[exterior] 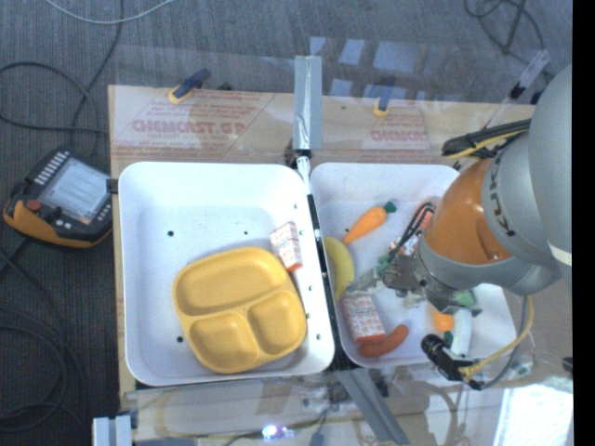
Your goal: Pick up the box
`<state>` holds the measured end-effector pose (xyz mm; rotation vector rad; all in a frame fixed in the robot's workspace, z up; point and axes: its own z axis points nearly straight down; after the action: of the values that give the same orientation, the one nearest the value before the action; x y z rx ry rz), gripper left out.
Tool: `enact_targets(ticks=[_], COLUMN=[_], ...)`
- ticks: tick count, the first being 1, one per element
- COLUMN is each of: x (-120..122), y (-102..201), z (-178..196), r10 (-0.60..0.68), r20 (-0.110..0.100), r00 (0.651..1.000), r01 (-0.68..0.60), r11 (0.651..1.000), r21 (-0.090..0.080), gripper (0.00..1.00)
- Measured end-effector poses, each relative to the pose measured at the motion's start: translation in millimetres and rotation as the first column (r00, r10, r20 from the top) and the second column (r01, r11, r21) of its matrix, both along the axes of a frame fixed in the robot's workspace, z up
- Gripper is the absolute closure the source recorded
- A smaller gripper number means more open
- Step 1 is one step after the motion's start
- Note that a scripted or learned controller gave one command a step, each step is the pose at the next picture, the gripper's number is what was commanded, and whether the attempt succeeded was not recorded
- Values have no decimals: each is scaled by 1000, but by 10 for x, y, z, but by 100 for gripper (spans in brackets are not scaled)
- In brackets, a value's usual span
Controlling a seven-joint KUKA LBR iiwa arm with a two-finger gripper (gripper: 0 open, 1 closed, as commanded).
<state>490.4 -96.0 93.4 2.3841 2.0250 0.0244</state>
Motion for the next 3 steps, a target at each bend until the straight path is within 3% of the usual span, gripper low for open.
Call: enact_targets(ticks=[1, 2, 3], x=[9, 8, -40], y=[9, 9, -81], z=[92, 92, -36], r10=[2, 1, 140], r20=[0, 0, -13], r00=[1000, 1000, 990], r01=[-2, -1, -140], r11=[1000, 1000, 990], r21=[0, 0, -1], gripper=[100, 0, 0])
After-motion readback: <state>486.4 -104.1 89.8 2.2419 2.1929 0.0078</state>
